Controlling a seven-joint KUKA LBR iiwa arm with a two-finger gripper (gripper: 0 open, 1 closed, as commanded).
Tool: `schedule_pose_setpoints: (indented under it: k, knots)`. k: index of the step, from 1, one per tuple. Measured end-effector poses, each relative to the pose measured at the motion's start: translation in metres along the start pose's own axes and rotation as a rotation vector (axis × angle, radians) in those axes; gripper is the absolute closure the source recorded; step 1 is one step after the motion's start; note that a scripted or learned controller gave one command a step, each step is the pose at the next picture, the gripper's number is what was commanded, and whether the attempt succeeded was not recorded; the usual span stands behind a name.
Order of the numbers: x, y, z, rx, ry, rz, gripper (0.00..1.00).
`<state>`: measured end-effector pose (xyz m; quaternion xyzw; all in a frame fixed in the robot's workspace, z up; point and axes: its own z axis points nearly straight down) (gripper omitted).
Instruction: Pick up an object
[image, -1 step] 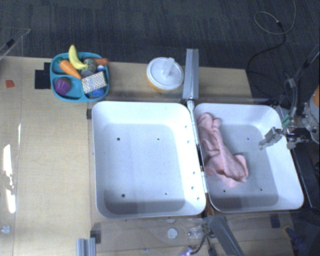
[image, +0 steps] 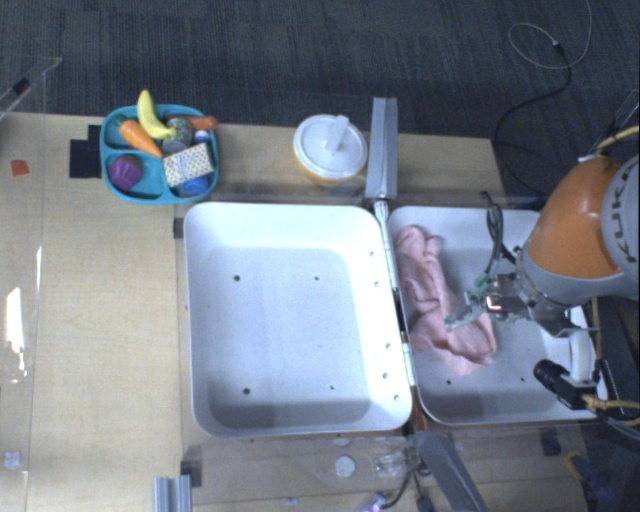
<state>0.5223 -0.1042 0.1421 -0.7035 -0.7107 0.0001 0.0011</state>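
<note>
Pink cloth (image: 440, 300) hugs right bin's (image: 500, 405) left wall; jaws' (image: 478, 305) state unclear.

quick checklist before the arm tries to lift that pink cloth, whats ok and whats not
1. Target in the bin: pink cloth lies crumpled in the right bin - ok.
2. Gripper over target: gripper sits at the cloth's right edge - ok.
3. Cloth between the fingers: cannot tell, too small and blurred.
4. Cloth clear of the bin wall: its left side lies against the divider - not ok.
5. Drop spot: left bin sits beside it - ok.
</note>
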Motion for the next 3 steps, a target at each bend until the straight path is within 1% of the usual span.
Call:
schedule_pose_setpoints:
  k: [1, 2, 3]
  knots:
    - [-0.017, 0.002, 0.052, -0.015, -0.001, -0.076, 0.0]
    - [-0.018, 0.006, 0.042, -0.023, -0.005, -0.079, 1.0]
    - [0.046, 0.082, -0.041, -0.004, -0.001, -0.029, 1.0]
